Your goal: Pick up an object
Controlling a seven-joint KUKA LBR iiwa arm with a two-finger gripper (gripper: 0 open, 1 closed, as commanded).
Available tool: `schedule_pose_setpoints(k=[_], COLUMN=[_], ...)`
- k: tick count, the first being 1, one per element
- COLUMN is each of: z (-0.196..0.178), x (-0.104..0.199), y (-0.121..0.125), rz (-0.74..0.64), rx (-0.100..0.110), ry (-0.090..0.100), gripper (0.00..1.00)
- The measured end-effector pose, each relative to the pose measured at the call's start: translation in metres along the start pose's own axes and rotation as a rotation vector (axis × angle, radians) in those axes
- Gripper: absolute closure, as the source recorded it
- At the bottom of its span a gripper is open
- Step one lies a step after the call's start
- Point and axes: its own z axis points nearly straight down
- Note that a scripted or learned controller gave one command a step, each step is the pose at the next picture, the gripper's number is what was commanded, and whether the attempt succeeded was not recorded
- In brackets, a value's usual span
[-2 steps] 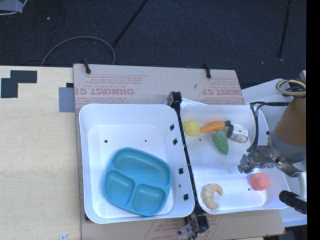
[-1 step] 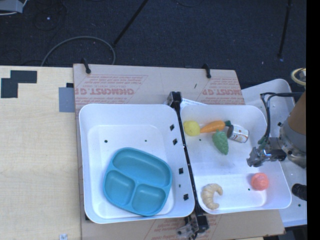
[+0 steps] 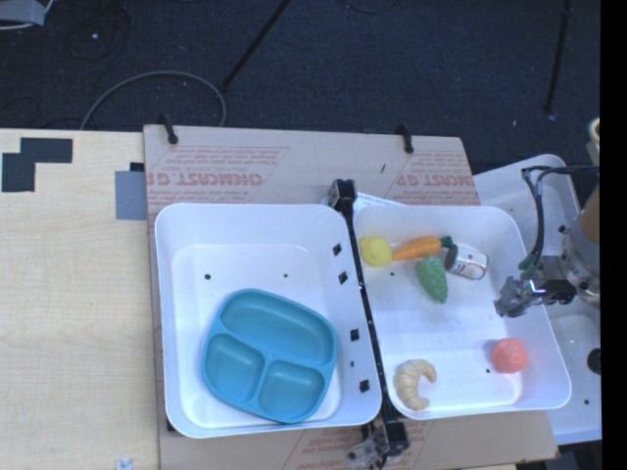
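Two white bins sit on cardboard; gripper hovers at the right bin's edge above a red ball, jaw state indiscernible.

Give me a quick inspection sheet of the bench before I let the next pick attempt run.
Surface: two white bins side by side, left bin and right bin, on a cardboard sheet over a pale wooden bench.
Job's things: in the right bin, a yellow ball touching a carrot, a green piece, a small can, a croissant and a pink ball.
Clutter: a blue divided tray in the left bin.
Gripper: gripper low over the right bin's right side, above the pink ball, holding nothing visible.
Cables: black cable looping by the arm; more on the dark floor.
Surroundings: nothing seen.
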Motion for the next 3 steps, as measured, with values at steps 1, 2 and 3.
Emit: schedule_pose_setpoints(k=[1, 2, 3], z=[0.011, 0.003, -0.002], x=[0.047, 0.096, 0.151], y=[0.009, 0.025, 0.03], rz=[-0.003, -0.004, -0.004], rx=[0.005, 0.004, 0.005], ry=[0.003, 0.003, 0.003], gripper=[1.0, 1.0, 1.0])
